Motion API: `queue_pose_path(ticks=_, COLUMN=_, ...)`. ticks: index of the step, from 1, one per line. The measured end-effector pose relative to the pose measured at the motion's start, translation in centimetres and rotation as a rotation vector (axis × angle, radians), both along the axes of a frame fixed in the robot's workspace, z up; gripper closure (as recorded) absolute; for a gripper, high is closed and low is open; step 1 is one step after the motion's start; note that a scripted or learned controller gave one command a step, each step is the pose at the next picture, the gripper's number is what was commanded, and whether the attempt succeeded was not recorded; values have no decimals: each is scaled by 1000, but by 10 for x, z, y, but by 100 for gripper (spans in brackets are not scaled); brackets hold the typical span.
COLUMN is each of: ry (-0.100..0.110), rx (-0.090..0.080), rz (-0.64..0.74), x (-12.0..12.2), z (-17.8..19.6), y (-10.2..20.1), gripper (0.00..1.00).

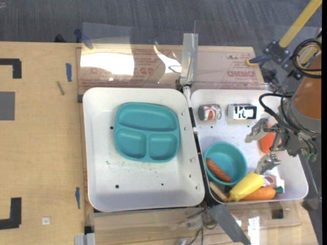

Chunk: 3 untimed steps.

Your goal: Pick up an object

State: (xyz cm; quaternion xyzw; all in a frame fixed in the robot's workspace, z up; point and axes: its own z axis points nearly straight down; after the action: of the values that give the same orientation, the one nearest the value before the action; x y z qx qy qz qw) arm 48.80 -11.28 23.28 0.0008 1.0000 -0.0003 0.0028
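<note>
Hovering tool: the tool (266, 146) hangs over the right side of the right bin (301, 190); its two metal fingers (257, 130) stand wide apart, one toward the far side and one toward the near side, with nothing between them
Arm: the grey arm (306, 103) with its orange band enters from the right edge, above the right bin
Left bin: the left bin (99, 152) carries a teal divided plate (147, 131) with three compartments, lying flat near the bin's middle; small dark specks dot the white floor around it
Right bin, far side: a small red and white can (209, 112) lies on its side just beside a black and white box (241, 112); both sit left of the tool
Right bin, middle: a teal bowl (225, 162) stands upright; an orange-red sausage-shaped piece (218, 171) rests inside it against the near wall
Right bin, near side: a yellow plastic piece (247, 186) lies tilted against the bowl's rim; a toy carrot (260, 193) lies just beside it
Beside the tool: a bright orange object (265, 142) shows partly behind the fingers; what it is I cannot tell
Surface: the wooden surface (36, 152) stretches left of the bins, with black corner marks and blue tape bits
</note>
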Motion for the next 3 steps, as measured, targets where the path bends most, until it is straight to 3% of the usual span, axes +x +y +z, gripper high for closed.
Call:
queue_pose_path(ticks=1, ry=0, rx=1, rz=-67, x=39, z=-136, y=8, gripper=0)
queue_pose_path(ticks=2, ry=-60, rx=-6, rz=-176, x=10, z=-135, y=17, gripper=0)
queue_pose_path(ticks=3, ry=-39, rx=-1, rz=-207, x=5, z=-138, y=-41, gripper=0)
